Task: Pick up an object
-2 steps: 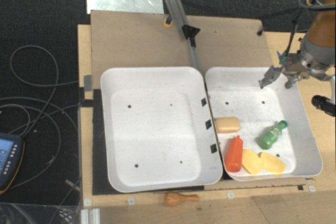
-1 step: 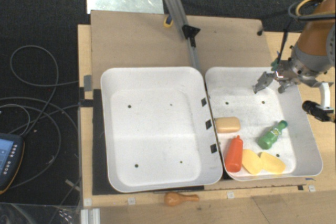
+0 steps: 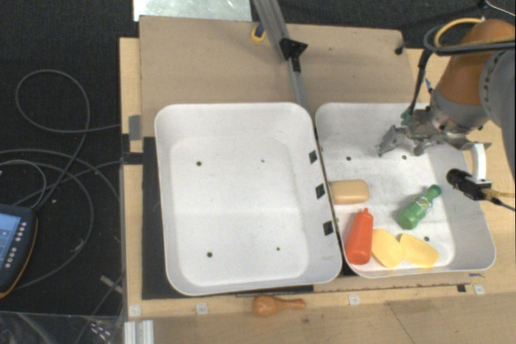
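Bottle point(image 3: 418, 208) just below gripper point(image 3: 401, 142)

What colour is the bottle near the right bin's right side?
Green bottle, seen best in the camera view.

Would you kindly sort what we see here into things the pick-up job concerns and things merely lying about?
Job:
gripper
green bottle
red bottle
tan block
two yellow pieces
right bin

Lying about:
left bin
brown object on the bench edge
floor cables
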`<control>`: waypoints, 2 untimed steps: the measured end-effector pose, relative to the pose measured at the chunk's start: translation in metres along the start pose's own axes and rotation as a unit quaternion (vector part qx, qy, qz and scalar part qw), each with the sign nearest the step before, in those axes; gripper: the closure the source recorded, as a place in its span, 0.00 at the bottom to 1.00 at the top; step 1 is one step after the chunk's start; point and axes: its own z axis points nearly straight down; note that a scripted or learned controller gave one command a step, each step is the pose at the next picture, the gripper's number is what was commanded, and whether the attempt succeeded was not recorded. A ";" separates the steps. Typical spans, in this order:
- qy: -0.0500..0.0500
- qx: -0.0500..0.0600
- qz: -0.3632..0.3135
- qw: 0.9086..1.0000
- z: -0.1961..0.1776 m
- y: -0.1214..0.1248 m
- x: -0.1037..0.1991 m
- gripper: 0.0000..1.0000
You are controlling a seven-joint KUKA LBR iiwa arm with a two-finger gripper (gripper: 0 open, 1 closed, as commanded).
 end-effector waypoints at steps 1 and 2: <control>-0.001 -0.004 -0.001 1.000 -0.016 0.002 -0.001 1.00; -0.001 -0.005 0.000 1.000 -0.062 0.000 0.004 1.00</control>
